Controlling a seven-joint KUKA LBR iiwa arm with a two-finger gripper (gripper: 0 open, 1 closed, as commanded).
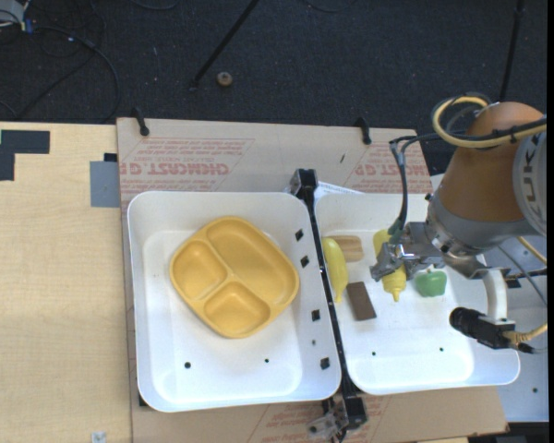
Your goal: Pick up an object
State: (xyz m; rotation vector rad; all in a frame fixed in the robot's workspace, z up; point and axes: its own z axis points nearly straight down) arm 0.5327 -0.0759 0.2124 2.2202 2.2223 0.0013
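Reaching in from the right, the grey-and-orange arm (487, 178) hangs over the right bin (425, 363), its gripper (399, 258) low among the small objects there (whether the jaws are apart or together cannot be told). Touching or just under it lies a yellow piece (393, 282), with a green piece (431, 284) just to its right. A brown block (360, 300), a tan block (347, 245) and a yellow banana-like piece (335, 264) lie further left. The left bin (212, 377) holds a yellow divided plate (233, 275).
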